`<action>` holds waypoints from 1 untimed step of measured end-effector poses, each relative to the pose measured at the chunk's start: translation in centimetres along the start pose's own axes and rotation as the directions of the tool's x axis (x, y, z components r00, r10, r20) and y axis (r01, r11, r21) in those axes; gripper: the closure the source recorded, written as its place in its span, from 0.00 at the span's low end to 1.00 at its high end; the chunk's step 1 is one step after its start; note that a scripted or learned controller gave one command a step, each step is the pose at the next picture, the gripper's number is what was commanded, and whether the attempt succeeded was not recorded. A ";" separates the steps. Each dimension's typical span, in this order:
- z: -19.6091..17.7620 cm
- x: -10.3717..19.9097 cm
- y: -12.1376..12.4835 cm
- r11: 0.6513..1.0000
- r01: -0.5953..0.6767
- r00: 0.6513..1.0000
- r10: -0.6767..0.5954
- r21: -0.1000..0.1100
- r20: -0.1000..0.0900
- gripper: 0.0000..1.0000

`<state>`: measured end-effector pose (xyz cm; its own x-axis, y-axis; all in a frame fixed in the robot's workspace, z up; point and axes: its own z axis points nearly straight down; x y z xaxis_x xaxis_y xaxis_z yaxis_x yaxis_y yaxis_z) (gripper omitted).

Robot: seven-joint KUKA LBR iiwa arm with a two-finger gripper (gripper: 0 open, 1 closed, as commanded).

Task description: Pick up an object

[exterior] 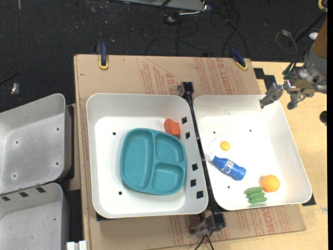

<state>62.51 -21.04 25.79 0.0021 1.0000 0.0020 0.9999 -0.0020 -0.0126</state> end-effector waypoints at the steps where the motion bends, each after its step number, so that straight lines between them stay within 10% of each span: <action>1: -0.9 0.1 0.2 1.000 0.003 1.000 -0.003 -0.013 0.003 0.00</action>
<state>62.74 -20.94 26.65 -0.0012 1.0000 -0.0007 1.0000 0.0012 0.0004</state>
